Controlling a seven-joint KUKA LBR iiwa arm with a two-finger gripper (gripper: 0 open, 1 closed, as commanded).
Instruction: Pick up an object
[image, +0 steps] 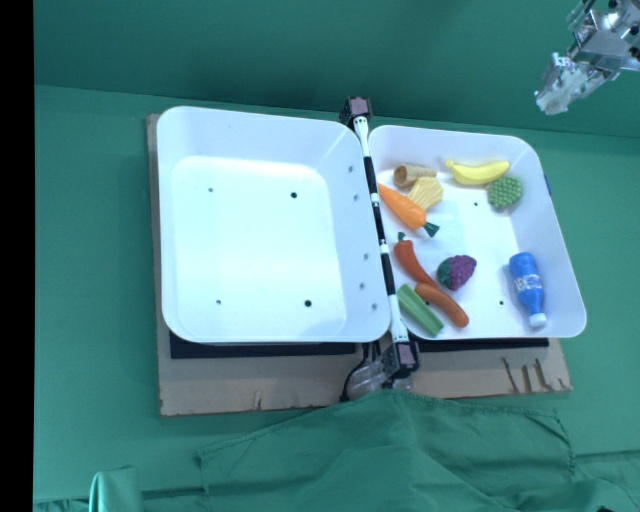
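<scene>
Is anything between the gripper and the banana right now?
Nothing visible. The gripper hangs above the right bin's far right corner, outside its rim. The banana lies uncovered near the far wall, with the green round piece beside it, to its right, not on it.

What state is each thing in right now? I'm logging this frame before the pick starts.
gripper: raised beyond the right bin's far corner, holding nothing
banana: lying flat
carrot: lying flat
blue bottle: on its side
grapes: resting in bin
right bin: holding the toys
</scene>
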